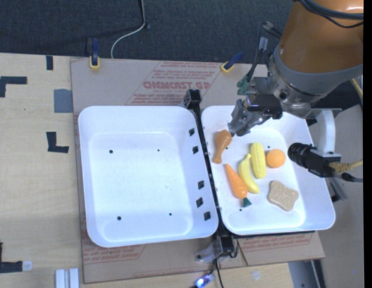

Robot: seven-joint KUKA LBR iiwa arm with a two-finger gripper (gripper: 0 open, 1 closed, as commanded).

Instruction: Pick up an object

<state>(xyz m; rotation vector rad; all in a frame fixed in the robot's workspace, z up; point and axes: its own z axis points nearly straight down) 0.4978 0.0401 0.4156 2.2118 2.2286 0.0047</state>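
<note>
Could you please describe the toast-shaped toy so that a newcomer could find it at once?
Look in the right-hand bin, near its front right corner. The toast slice lies there, just below the orange ball. It is the only flat, tan, bread-shaped piece.

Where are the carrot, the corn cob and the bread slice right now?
carrot [236,182]: camera view, middle of its orange body.
corn cob [258,159]: camera view, middle of the yellow cob.
bread slice [282,195]: camera view, centre of its tan face.

I saw a drumstick [221,143], carrot [236,182], banana [248,174], corn cob [257,159], orange [275,158] and toast [282,195] clustered in the right bin [318,218].
</note>
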